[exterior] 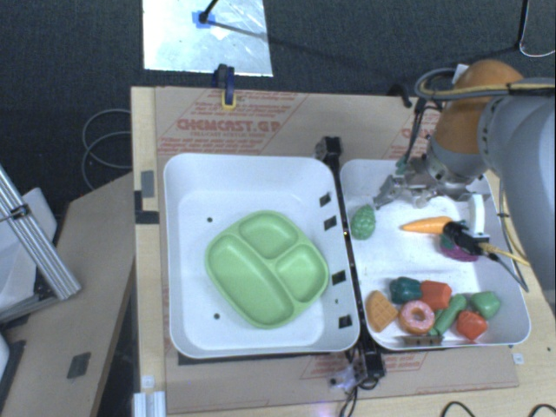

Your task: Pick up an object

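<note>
2 white bins sit side by side on the tabletop (261,111). Left bin (187,181) holds a green divided plate (265,269). Right bin (512,315) holds toy food: a green piece (363,222), an orange carrot (427,226), and a cluster with a pink donut (416,317) near the front. Over that bin's back edge the gripper (408,189) hangs above the floor; I cannot tell how it is set, and nothing shows in its grasp.
</note>
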Controlling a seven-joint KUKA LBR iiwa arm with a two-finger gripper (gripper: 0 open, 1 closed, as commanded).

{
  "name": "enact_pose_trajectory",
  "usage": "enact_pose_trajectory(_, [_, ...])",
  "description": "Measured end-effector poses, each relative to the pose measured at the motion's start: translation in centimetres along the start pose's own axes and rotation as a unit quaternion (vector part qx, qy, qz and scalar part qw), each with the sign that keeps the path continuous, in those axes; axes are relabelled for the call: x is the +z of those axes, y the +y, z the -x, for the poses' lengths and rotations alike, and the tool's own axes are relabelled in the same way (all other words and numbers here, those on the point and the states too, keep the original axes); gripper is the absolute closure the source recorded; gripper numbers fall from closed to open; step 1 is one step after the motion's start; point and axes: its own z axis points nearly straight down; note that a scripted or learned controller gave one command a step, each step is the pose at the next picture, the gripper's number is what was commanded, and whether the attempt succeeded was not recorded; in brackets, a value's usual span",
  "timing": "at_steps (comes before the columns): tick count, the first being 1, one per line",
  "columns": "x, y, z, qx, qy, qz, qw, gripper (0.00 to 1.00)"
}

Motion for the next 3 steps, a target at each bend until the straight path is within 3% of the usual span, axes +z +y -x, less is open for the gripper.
enact_pose_trajectory(1, [-1.1, 0.1, 0.0, -0.001, 0.0, 0.001, 1.0, 1.0])
enact_pose_trajectory(3, [-13.5, 0.8, 0.0, -0.001, -0.001, 0.004, 1.0, 1.0])
